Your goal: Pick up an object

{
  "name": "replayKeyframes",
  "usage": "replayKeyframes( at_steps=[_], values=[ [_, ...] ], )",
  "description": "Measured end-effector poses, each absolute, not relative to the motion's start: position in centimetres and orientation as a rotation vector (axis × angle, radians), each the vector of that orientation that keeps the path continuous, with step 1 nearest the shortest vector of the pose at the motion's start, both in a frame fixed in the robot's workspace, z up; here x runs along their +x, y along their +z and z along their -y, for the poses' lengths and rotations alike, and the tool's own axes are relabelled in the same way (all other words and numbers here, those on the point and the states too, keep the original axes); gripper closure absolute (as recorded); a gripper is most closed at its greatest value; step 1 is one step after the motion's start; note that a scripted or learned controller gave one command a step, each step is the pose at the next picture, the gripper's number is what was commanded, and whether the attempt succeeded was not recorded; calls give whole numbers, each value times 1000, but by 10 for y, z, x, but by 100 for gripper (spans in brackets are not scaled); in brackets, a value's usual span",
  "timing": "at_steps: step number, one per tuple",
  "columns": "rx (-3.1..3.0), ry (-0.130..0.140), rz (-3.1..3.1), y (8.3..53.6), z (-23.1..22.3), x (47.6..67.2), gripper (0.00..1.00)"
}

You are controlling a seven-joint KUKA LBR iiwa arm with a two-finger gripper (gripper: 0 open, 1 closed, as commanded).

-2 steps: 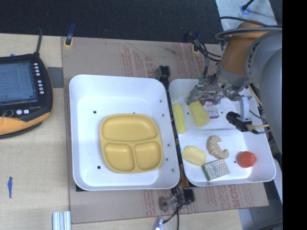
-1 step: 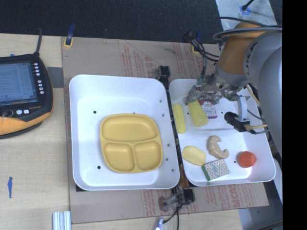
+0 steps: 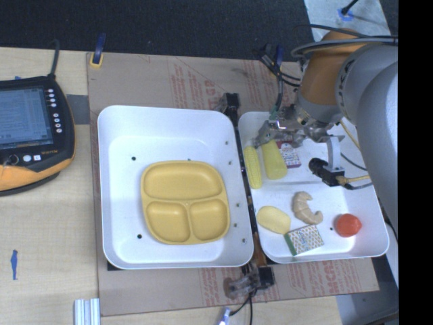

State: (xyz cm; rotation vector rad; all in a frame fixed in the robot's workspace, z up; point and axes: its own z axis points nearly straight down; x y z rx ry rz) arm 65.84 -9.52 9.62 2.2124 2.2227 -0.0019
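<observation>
Where the hand (image 3: 279, 133) hovers, a yellow block (image 3: 273, 160) (oblong).

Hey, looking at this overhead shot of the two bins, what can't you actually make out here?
- Claw: its fingers blend into wrist hardware and cables, so whether they grip anything is unreadable.
- Small printed packet: partly under the claw, print too small to read.
- Right bin: its far right part is covered by the grey arm.
- Handheld screen: cut off by the left edge, text too small to read.
</observation>
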Motion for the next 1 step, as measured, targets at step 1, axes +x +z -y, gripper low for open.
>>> replayKeyframes(
  at_steps=[1],
  values=[
    [2211,2,-2225,108,95,659,100]
  ],
)
